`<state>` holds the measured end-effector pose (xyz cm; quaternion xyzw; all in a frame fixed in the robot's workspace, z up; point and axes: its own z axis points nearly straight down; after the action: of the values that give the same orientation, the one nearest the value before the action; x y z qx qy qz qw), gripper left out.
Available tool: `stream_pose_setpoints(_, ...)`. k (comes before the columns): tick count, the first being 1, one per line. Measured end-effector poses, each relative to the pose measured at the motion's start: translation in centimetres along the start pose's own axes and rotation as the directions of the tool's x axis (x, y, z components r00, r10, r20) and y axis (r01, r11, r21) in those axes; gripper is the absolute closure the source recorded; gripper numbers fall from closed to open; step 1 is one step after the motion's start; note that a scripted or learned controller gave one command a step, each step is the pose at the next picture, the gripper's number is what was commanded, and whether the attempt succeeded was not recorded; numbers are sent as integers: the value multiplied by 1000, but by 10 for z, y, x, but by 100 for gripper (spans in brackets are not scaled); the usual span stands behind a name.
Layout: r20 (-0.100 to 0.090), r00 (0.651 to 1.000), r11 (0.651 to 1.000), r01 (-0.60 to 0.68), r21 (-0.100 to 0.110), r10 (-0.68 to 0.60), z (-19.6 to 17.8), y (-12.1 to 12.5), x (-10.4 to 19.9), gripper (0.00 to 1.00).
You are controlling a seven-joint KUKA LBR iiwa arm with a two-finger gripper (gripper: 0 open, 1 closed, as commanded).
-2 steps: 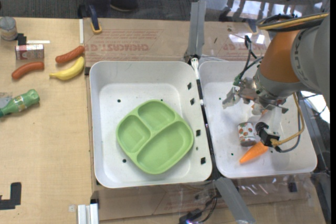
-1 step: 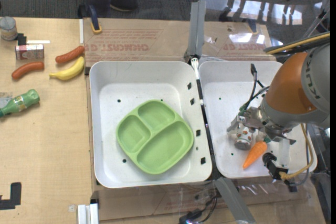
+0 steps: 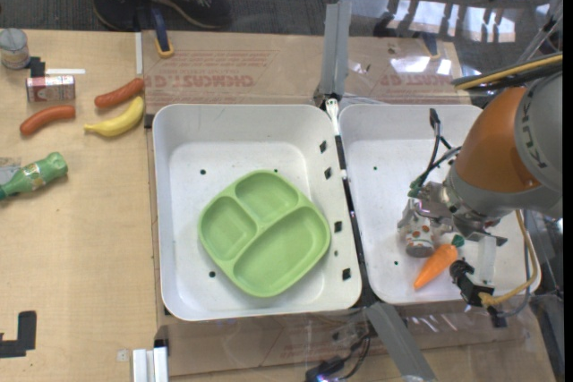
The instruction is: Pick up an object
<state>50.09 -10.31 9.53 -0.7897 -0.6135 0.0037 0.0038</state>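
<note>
The grey arm with its orange band (image 3: 498,148) reaches over the right-hand shallow white bin (image 3: 385,192), its wrist bent down toward the bin floor. The gripper (image 3: 436,215) sits low in that bin, just above a small spotted, pale cup-like object (image 3: 415,234) and an orange plastic carrot (image 3: 435,265). The carrot lies on the bin floor at a slant, right beside the spotted object, near the bin's front edge. Whether the gripper is open or closed cannot be told, since the wrist and its cables hide that part; nothing can be seen held by it.

The left-hand shallow white bin (image 3: 179,219) holds a light green plastic divided plate (image 3: 263,233) with three compartments, lying flat and turned at an angle.

On the wooden tabletop (image 3: 72,264) to the left of the bins lie a yellow toy banana (image 3: 117,120), two red-orange toy sausages (image 3: 119,92) (image 3: 47,119), a green bottle-like object (image 3: 34,174) on its side, and a small red and white carton (image 3: 50,88). A brown cardboard sheet (image 3: 233,67) lies behind the bins.
</note>
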Motion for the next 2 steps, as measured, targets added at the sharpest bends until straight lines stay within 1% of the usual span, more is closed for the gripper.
stream_pose_setpoints(1,3,999,999,-41,-5,41,-110,55,68,100)
stream_pose_setpoints(2,4,999,999,-43,-6,43,-163,126,140,100)
